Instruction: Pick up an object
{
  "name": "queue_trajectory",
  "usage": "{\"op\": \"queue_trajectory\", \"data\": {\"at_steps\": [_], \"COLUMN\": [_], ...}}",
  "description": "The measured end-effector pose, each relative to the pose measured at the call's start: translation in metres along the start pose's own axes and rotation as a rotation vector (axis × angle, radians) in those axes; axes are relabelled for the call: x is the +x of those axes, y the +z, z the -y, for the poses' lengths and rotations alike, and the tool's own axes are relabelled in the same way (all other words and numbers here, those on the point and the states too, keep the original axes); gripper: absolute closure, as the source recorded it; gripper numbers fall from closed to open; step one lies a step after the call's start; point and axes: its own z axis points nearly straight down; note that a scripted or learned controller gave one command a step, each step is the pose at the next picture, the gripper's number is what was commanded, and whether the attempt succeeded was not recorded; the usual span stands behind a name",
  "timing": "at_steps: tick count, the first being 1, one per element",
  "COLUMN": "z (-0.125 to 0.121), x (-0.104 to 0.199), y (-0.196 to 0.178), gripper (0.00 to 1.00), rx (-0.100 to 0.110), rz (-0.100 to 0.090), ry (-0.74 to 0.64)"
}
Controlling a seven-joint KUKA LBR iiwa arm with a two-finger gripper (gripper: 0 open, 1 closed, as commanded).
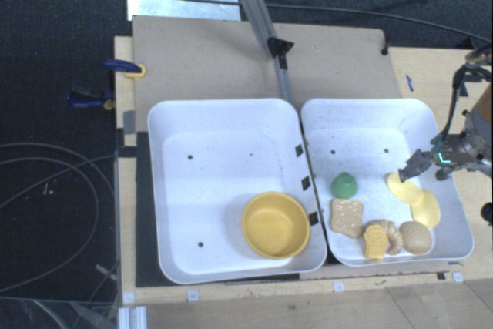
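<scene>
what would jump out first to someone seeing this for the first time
The yellow bowl stands out first, alone near the front right corner of the left bin. Next comes the cluster along the front of the right bin: a green ball, a tan cracker-like piece, a small corn cob and pale yellow pieces. The gripper reaches in from the right, just above those pale yellow pieces.

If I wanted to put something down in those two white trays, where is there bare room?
Most of the left bin is bare; a yellow bowl occupies its near right corner. In the right bin, the far half is free, behind the green ball. Its near edge is crowded: tan cracker, corn cob, beige egg, yellow piece, with the gripper over it.
</scene>
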Motion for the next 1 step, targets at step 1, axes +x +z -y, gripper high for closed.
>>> {"op": "queue_trajectory", "data": {"at_steps": [1], "z": [-0.0003], "x": [0.0], "y": [-0.0005], "gripper": [0.0], "rx": [-0.001], "rz": [0.0], "ry": [0.0]}}
